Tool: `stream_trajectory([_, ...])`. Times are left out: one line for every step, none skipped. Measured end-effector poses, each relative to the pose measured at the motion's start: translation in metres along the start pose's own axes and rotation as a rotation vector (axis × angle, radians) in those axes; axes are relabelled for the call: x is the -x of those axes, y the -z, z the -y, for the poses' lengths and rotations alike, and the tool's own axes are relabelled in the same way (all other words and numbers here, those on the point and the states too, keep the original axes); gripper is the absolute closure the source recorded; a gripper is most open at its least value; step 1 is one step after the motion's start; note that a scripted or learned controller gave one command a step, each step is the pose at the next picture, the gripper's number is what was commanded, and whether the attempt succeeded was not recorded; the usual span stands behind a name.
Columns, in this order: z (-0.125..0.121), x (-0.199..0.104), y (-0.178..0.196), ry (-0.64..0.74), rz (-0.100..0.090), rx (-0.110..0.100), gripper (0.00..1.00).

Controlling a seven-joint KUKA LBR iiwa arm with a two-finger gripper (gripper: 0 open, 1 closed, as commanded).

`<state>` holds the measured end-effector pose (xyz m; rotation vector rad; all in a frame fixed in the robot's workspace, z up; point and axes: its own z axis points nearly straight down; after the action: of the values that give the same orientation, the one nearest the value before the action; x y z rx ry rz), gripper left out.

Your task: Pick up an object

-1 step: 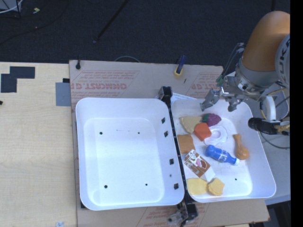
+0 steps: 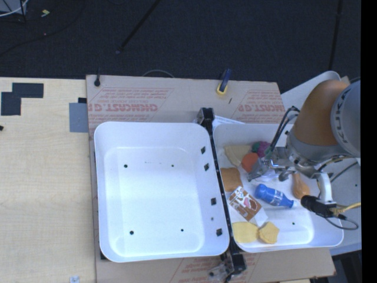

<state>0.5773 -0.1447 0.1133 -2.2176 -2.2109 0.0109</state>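
Observation:
The right bin (image 2: 294,234) holds several small objects: a blue bottle (image 2: 274,197), a red-and-white packet (image 2: 243,203), two yellow pieces (image 2: 255,232), an orange-brown block (image 2: 230,178), a pale wedge (image 2: 236,154), a red ball (image 2: 251,161), a purple-and-green item (image 2: 261,148) and an orange piece (image 2: 300,187). My gripper (image 2: 264,168) is down inside this bin, just right of the red ball and above the blue bottle. The grey arm with its orange band (image 2: 321,119) covers the bin's right part.
The left bin (image 2: 153,190) lies beside the right one, with a black divider (image 2: 215,181) between them. Both rest on a cardboard sheet (image 2: 153,102). A blue-and-yellow clamp (image 2: 224,82) sits at the back edge. Cables (image 2: 333,208) trail at the right.

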Motion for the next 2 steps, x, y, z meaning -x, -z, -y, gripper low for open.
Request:
stream_trajectory([-0.059,-0.025,-0.026,0.005,0.0,0.009,0.0])
stream_trajectory([-0.066,0.007,-0.025,0.002,-0.001,0.006,0.0])
